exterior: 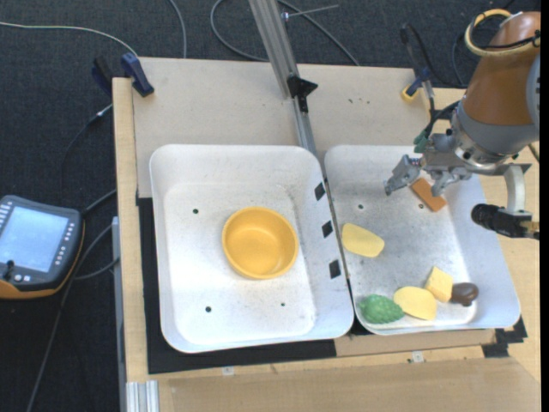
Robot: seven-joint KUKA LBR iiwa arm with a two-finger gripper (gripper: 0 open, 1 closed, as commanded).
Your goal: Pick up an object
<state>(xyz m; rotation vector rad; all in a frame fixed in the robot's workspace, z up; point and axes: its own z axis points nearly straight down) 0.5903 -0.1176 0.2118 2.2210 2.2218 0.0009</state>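
1. The gripper [419, 181] has its fingers apart, with an orange block [428, 195] just beside one finger, low over the right bin [343, 166].
2. Judgement: approach stage; next, centre over the block, then close.
3. Yellow pieces [362, 240] lie nearer the front.

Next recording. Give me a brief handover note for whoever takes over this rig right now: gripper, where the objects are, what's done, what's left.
Gripper: over the upper part of the right bin, an orange block right at its fingers; whether it is gripped cannot be told.
Right bin also holds a yellow piece mid-left, and along the front edge a green lump, two more yellow pieces and a brown piece.
Left bin: a yellow bowl.
Done: no confirmed pick.
Left: secure one object and lift.
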